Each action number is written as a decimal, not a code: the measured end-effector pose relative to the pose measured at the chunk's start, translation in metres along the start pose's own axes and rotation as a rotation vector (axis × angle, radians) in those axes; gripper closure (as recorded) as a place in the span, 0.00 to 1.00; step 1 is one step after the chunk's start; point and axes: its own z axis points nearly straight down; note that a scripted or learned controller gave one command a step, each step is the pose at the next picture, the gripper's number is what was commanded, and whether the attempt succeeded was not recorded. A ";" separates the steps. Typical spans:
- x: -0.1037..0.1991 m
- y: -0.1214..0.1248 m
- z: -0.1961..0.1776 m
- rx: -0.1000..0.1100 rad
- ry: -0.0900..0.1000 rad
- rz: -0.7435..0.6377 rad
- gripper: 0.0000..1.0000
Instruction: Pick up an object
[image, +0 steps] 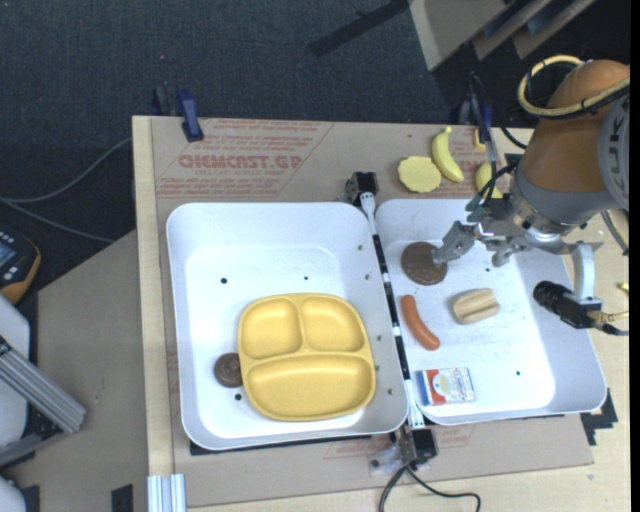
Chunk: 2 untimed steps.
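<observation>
1. The end effector (476, 243) hangs over the right bin (560, 385), fingers spread wide apart, nothing between them.
2. Just beside its left finger lies a brown round patty (422, 264) on the bin floor.
3. Nearby sit a bread roll (474, 305), a red sausage (420, 322) and a small carton (444, 386).
4. Over in the left bin (200, 300): a yellow divided tray (304, 356), with a brown disc (228, 370) touching its left edge.
5. A banana (447, 155) rests on the worktop (240, 160) behind.

We note the bench (250, 160), brown board with red lettering, upper centre. Blue clamp (188, 115) on its upper-left edge. Black cables (60, 190) trail over dark floor at left. Banana (447, 155) and yellow round piece (419, 174) lie on the board, upper right, just beside each other.
</observation>
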 end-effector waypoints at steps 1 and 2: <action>-0.058 -0.038 0.101 0.011 -0.001 0.007 0.00; -0.025 -0.012 0.108 -0.003 -0.002 -0.003 0.00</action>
